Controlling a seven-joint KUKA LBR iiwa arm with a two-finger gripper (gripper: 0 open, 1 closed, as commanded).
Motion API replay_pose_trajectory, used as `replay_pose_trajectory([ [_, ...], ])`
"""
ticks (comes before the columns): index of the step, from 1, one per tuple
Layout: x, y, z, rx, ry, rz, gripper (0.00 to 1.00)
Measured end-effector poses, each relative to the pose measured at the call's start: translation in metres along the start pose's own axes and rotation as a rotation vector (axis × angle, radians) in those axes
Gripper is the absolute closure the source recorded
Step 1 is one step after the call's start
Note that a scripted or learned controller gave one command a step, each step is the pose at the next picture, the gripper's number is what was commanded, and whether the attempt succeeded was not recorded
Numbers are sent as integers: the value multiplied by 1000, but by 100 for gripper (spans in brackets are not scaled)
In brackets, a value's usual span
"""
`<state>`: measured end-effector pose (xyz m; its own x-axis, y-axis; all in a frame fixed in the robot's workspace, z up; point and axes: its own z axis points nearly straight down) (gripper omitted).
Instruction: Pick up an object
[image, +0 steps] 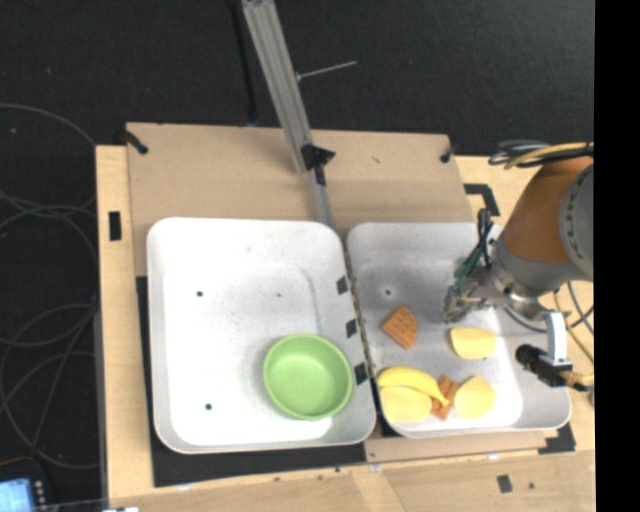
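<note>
Yellow piece (472, 343) lay in right bin (420, 250), just below hand (462, 303). Judged light, smooth, likely slippery plastic; best gripped across narrow middle. Hand's opening could not be told.

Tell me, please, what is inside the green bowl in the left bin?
The green bowl sits in the left bin and shows only its bare green inner surface, with no object in it. Whatever lies beneath the bowl is covered by it.

Yellow and orange objects (440, 385), right bin
</note>
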<state>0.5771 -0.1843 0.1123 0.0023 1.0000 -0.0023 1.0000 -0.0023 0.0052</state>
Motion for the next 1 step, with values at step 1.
replay_pose_trajectory([
  [1, -1, -6, -47, -1, 1, 0, 100],
])
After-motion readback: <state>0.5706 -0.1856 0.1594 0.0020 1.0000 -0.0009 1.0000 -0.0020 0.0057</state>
